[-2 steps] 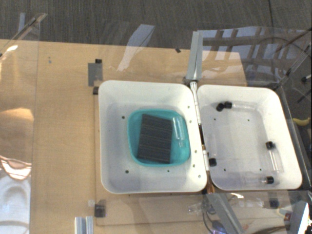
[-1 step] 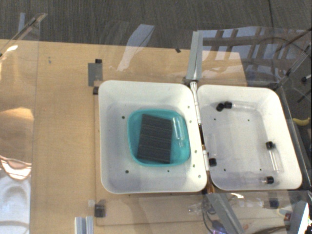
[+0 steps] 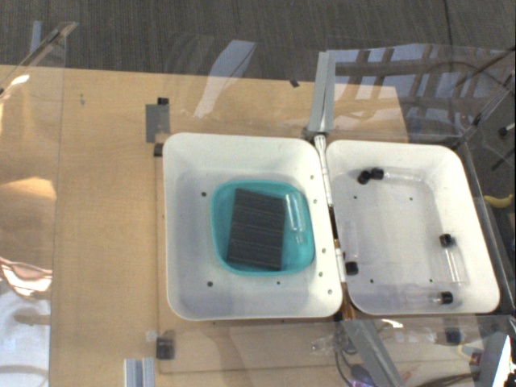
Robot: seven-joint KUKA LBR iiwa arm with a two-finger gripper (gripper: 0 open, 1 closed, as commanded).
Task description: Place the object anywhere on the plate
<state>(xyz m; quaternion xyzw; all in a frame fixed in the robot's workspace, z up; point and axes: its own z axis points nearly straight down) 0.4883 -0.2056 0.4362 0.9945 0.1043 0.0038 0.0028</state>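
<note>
Where it lies flat on the teal plate (image 3: 302,256) in the left bin (image 3: 185,216), dark ribbed rectangular block (image 3: 257,230), slightly tilted.

Pale wood worktop (image 3: 89,216), lit warm, with glare patches and reflections across its left side and a bright white patch at the lower left corner. Dark grey ribbed floor (image 3: 201,10) beyond the far edge. Metal frame bars (image 3: 411,55) and cables (image 3: 476,87) crowd the upper right.
</note>
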